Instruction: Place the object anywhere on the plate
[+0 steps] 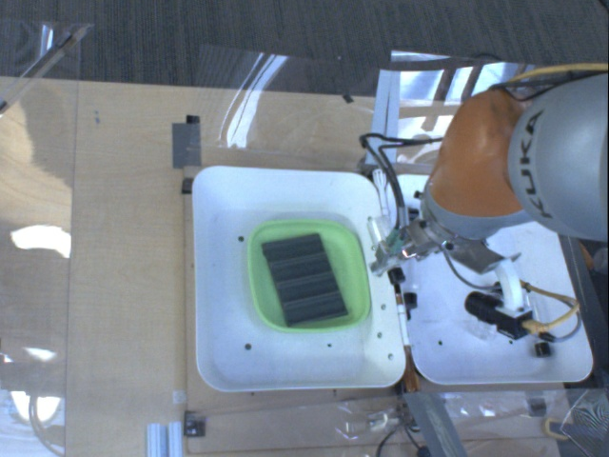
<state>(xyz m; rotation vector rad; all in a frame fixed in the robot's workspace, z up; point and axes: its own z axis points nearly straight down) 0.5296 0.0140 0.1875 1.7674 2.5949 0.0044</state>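
Note:
A green plate (356, 272) lies in the middle of the left white bin (219, 284). On the plate rests a dark grey ridged block (303, 279), lying flat and turned a little off square, inside the rim. My gripper (392, 253) hangs below the orange wrist band (476, 160), over the wall between the two bins and just right of the plate's edge. It is apart from the block, and nothing shows in its grasp.
The grey arm (561, 150) covers the upper part of the right bin (447, 350). A black and white part with yellow cables (500, 312) hangs over that bin. A small dark bracket (186, 143) stands on the wooden bench behind the left bin.

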